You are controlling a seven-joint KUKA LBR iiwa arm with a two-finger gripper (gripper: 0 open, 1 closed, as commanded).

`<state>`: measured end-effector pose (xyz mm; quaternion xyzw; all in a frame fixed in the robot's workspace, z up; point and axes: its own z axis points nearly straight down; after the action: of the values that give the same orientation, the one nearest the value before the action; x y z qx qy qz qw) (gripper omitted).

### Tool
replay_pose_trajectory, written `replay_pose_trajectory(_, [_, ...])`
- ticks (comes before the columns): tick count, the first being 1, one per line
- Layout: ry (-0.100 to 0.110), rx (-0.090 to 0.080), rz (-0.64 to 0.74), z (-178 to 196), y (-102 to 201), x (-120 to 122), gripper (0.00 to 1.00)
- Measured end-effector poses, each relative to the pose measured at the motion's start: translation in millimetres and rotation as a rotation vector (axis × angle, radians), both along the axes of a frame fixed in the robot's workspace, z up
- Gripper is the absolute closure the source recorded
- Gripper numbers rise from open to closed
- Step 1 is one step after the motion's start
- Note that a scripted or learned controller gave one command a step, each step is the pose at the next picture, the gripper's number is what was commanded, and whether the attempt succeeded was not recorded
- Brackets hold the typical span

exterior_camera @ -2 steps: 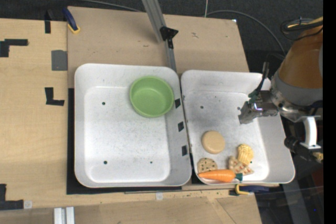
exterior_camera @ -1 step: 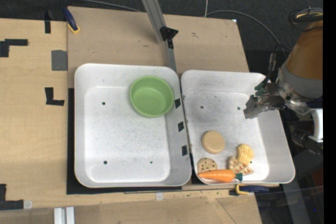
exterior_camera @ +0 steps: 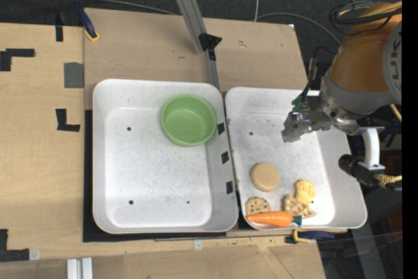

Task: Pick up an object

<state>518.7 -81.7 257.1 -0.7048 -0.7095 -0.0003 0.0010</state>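
Two white bins (exterior_camera: 104, 140) sit on the desk. Nothing is picked yet. I cannot tell the tool's (exterior_camera: 292, 131) state; it hangs at 1 o'clock from the round cookie (exterior_camera: 265, 176).

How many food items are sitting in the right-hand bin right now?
4, all near its front edge: a round tan biscuit, a corn cob to its right, a cookie at the front left, and a carrot along the front wall. More may be hidden.
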Motion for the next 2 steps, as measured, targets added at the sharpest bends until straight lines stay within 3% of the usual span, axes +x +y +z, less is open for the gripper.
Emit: replay_pose_trajectory(2, [0.001,-0.001,-0.001,-13.1,93.5,41.6,1.00])
